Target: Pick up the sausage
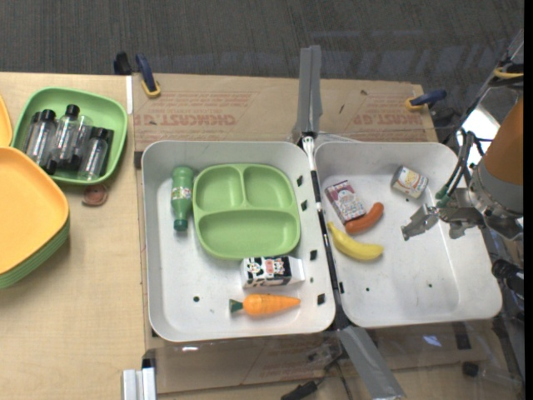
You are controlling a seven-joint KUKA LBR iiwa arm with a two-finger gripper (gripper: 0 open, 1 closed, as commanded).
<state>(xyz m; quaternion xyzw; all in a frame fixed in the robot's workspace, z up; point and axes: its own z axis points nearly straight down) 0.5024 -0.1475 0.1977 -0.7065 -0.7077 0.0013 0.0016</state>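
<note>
At the far left edge of the bench lies a stack of orange plates (29, 215), and just behind it a small green tray (110, 119) holds several dark-capped bottles (68, 144). A small brown object, too small to name, sits just below that tray.

The left bin (162, 307) contains a green bottle (181, 197) lying along its left side, touching or almost touching the green divided plate (246, 209) beside it. Near the front of this bin stands a small milk carton with a cow pattern (268, 271), and in front of it lies a toy carrot (265, 305).

In the right bin (433, 302), at the far left part, there is a small red and white carton (343, 200). The sausage (366, 216) lies just right of this carton, tilted, and seems to touch it. Directly in front of the sausage lies a banana (356, 243), very close to it. A small wrapped packet (410, 181) sits in the far right part of the bin.

The gripper (422, 222) hangs over the right side of the right bin, well apart from the sausage. Its fingers look spread open and nothing is between them
</note>
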